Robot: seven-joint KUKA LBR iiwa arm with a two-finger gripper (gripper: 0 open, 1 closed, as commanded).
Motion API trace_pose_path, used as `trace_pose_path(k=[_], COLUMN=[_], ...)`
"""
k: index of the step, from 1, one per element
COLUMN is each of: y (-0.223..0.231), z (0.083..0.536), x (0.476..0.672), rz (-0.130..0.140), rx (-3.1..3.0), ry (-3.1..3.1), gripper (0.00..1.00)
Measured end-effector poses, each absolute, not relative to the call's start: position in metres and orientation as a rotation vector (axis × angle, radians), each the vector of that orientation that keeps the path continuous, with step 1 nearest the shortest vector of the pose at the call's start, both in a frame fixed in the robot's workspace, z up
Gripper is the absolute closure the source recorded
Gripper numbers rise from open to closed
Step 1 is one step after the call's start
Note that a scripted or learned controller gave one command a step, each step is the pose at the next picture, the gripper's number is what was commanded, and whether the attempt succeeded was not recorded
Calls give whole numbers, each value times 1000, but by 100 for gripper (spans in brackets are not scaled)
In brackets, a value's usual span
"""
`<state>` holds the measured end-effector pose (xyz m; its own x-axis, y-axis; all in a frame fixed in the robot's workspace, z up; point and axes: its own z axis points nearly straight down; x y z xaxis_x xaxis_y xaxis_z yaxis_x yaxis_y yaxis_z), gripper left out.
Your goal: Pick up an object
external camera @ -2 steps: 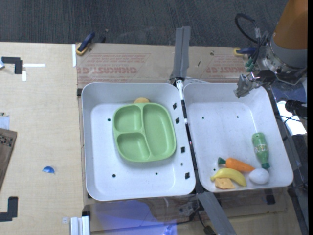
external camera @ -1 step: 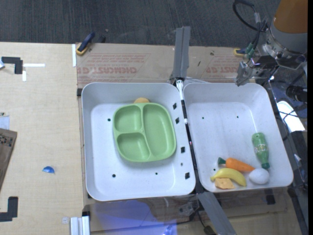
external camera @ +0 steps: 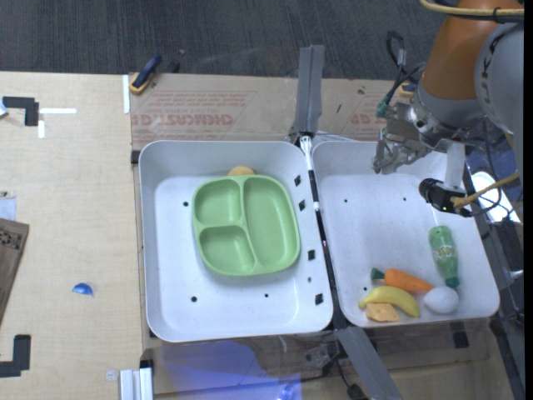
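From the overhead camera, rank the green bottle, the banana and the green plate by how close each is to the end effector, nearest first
From the end effector:
1. Green bottle, right bin, right side.
2. Banana, right bin, front corner.
3. Green plate, left bin, middle.

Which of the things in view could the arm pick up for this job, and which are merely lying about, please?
For the job:
gripper
green bottle
carrot
banana
white egg
green divided plate

Lying about:
blue-and-yellow tool on the cardboard
small blue piece on the bench
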<state>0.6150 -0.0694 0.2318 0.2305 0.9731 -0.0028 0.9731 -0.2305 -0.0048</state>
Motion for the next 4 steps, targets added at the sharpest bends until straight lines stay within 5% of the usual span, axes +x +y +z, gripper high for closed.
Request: trace_pose_path(k=[1,2,3,4], y=[-70,-105,-107,-129], z=[232,209,90,91], x=[615,554,508,596], rz=[8,7,3,1], rx=[-2463,-2498,-2382,-2147], ry=[-1947,-1903,-2045,-2294], gripper=[0,0,0,0])
